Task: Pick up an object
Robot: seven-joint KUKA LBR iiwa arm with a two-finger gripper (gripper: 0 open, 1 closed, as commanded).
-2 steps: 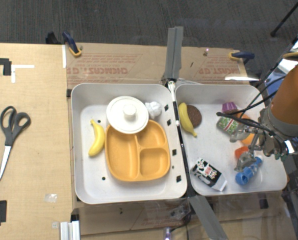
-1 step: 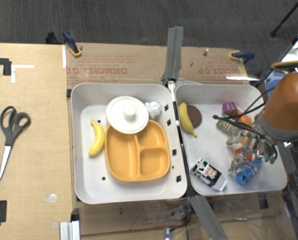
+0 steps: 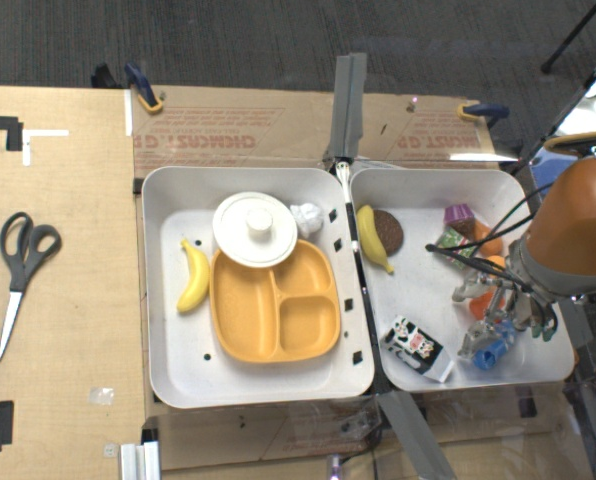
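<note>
A black-and-white packet (image 3: 415, 346) is lying near the right bin's (image 3: 538, 373) front edge. Just beside it, the tool (image 3: 494, 320) is hanging low over a blue object (image 3: 489, 354); whether it is open or closed cannot be told. Farther back, a banana (image 3: 373, 236) is resting against a brown disc (image 3: 386, 231).

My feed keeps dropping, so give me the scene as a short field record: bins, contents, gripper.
left bin: yellow tray, white lid on the tray's far edge, banana left of the tray
right bin: second banana, brown disc, black-and-white box, blue piece, purple piece
gripper: low over the right bin's right side, above the blue piece
grasp: cannot tell
bench, left: scissors
</note>
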